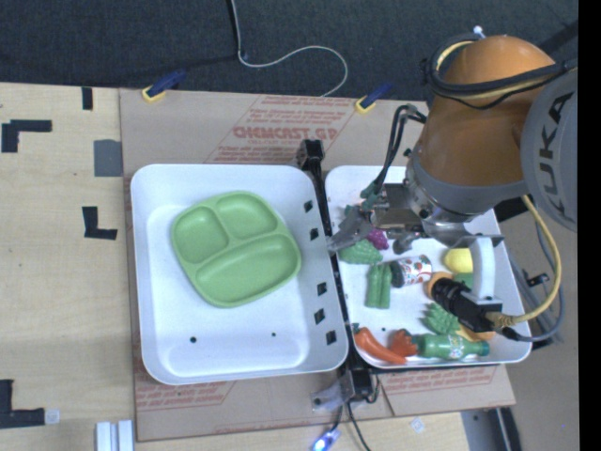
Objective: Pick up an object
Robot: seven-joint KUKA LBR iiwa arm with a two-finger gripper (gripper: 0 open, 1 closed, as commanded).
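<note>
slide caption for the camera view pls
KUKA arm's claw hovers low over toy-filled right bin; green divided plate sits in left bin.

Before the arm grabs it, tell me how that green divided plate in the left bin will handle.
The green divided plate looks like moulded plastic, so probably stiff and light. It lies flat on the left bin, so it is unlikely to roll or tip. Its low, smooth rim may give little purchase and could slip.

Probably a robotics lab: taped cardboard bench (282, 130), loose cables (282, 59), KUKA arm (488, 111).
</note>
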